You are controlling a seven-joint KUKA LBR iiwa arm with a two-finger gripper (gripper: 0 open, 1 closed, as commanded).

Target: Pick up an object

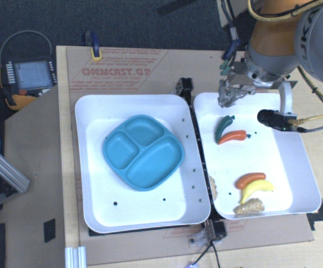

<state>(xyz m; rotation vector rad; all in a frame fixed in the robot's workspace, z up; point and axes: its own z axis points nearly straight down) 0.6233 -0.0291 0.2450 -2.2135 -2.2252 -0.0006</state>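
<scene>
Camera view, from above and at a slant. Two shallow white bins side by side on a brown board: left bin (88, 149), right bin (300, 172), with their inner rims touching along a dark seam.

In the left bin, a blue divided plate (143, 151) with three compartments, lying flat near the middle and turned at an angle to the bin's walls.

In the right bin, two groups of small toy foods, well apart. Toward the far end: a green pepper (224, 125) and, just beside and below it, an orange-red chili (232, 137), the two nearly touching. Toward the near end: an orange sausage-shaped piece (250, 179), a yellow banana (256, 188) touching it from below, and a beige lump (249, 207) against the near rim.

Arm entering from the upper right, grey with an orange band (281, 13) above the wrist. Gripper (226, 99) hanging over the far left corner of the right bin, just above the green pepper and apart from it. Nothing seen between the fingers; whether spread or closed, cannot tell at this angle. A black cylindrical part (273, 119) with a cable, projecting from the wrist over the right bin.

At far left, off the board, a small screen unit (32, 75) with a looped cable.
</scene>
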